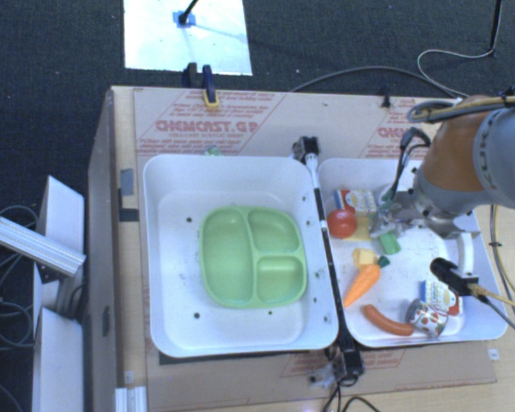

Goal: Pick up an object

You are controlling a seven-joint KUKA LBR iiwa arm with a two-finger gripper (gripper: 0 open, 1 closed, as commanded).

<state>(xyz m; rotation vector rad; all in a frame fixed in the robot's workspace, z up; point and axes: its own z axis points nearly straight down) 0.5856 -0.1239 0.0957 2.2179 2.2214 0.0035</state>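
The right bin [489, 320] holds several toy foods. A red tomato [342, 223] lies by its left wall, with a white and red packet [358, 200] just behind it. My gripper [384, 227] hangs low over the bin's middle, right of the tomato. A small green block [389, 245] lies directly beneath the gripper, and I cannot tell whether they touch. A yellow piece [363, 256], an orange carrot [361, 285] and a red sausage [387, 319] lie nearer the front. A printed can [429, 318] rests at the front right.
The left bin [167, 230] holds a green divided plate [253, 256]. A black divider rail [320, 221] runs between the two bins. The grey and orange arm [472, 157] reaches over the right bin's back right corner.
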